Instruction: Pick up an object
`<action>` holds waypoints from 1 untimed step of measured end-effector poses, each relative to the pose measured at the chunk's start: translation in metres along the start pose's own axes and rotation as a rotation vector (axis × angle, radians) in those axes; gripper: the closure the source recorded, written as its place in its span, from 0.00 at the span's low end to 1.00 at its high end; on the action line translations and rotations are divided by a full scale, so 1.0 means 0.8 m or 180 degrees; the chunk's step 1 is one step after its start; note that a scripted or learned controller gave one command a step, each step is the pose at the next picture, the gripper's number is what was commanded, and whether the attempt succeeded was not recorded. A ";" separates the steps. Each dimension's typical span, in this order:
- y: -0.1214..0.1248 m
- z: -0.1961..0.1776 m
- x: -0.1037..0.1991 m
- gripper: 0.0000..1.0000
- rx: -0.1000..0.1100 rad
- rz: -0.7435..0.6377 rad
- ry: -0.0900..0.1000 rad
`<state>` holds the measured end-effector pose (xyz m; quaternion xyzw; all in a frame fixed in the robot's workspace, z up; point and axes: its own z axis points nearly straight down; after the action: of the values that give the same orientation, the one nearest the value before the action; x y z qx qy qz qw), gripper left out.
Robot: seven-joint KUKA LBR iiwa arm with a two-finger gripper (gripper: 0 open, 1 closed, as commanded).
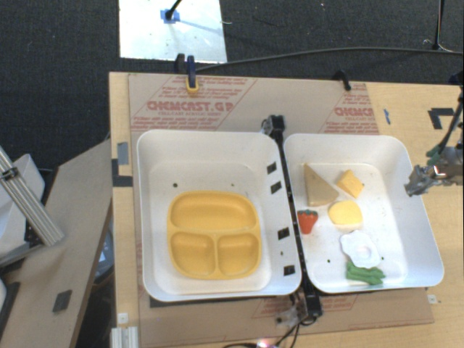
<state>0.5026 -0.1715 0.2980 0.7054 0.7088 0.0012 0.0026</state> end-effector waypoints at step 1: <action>0.024 0.023 0.067 1.00 0.0012 -0.0015 0.0008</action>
<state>0.5218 -0.1178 0.2798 0.7038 0.7104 0.0008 0.0003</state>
